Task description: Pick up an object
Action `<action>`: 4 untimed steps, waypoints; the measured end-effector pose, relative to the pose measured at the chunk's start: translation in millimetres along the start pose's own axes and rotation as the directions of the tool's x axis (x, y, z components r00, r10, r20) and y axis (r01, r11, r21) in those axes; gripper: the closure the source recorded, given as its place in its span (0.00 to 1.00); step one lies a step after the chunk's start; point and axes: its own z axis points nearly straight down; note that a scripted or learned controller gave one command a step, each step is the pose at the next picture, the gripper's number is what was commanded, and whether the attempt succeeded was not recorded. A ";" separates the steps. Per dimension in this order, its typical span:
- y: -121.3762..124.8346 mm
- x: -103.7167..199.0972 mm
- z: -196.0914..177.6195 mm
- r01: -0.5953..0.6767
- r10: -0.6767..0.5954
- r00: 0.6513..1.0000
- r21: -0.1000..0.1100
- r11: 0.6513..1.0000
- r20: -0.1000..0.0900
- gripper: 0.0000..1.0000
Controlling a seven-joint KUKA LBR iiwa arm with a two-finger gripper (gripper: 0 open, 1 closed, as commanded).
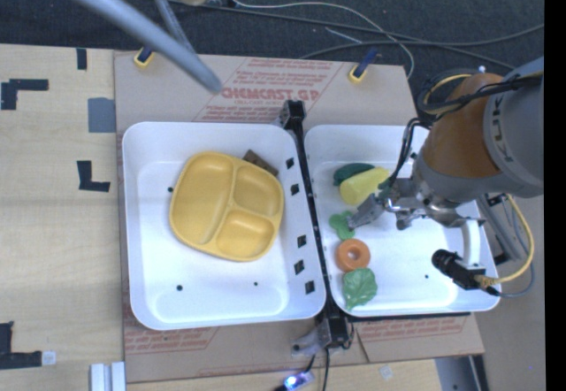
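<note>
White plastic walls of the right bin [389, 134] frame my gripper [376, 208], its fingers slightly apart with nothing between them. Crowded around it: a yellow piece [363, 186] over a dark green one [350, 172] above, a green scrap [340, 226] touching below, then an orange ring [354, 255] and green lump [359, 287]. The yellow divided plate [226, 205] fills the left bin [150, 230].
</note>
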 end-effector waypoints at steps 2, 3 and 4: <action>0.4 0.8 39.8 0.002 -0.002 1.000 -0.006 1.000 0.001 1.00; 4.1 6.7 -21.4 0.002 -0.002 1.000 -0.010 1.000 0.000 1.00; 8.0 3.3 -83.9 0.002 -0.002 1.000 -0.012 1.000 0.001 1.00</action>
